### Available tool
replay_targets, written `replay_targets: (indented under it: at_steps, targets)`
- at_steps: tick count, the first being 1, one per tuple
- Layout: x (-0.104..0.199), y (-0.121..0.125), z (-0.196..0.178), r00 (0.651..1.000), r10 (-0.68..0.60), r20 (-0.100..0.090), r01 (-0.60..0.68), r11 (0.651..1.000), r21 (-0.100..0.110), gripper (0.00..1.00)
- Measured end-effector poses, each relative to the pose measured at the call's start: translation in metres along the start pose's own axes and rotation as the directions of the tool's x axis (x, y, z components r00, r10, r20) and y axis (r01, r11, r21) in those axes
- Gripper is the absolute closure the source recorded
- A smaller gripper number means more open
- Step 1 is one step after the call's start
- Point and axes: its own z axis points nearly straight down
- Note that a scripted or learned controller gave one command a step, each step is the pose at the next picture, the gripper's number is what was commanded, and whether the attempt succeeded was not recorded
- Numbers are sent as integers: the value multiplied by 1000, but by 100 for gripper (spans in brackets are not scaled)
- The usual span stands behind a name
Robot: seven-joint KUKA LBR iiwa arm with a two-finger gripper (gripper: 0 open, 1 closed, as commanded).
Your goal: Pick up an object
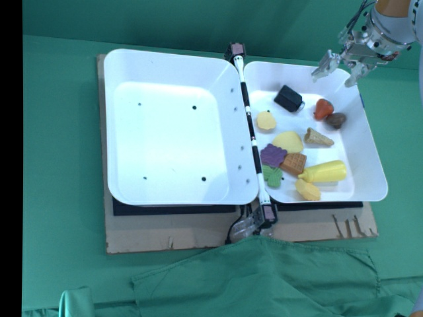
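The end effector (pixel 340 68) hangs above the far edge of the right bin (pixel 370 152), fingers spread apart with nothing between them; below it, inside that bin, lie a black block (pixel 289 98), a red piece (pixel 323 108) touching a brown one (pixel 336 119), a cone (pixel 318 137), a yellow bottle (pixel 324 172), a purple piece (pixel 273 155) and a waffle (pixel 293 163); the left bin (pixel 125 71) adjoins the right bin on the desk (pixel 59 144).
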Motion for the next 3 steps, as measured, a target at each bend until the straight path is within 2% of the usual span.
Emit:
replay_targets:
  at_steps: [1, 2, 3]
  targets:
    - [6, -53, 87, 1000, 1, -5, -1, 1000, 8, 0]
    - [27, -112, 106, 1000, 2, 5, -2, 1000, -17, 0]
    - [25, -109, 92, 1000, 4, 8, -4, 1000, -25, 100]
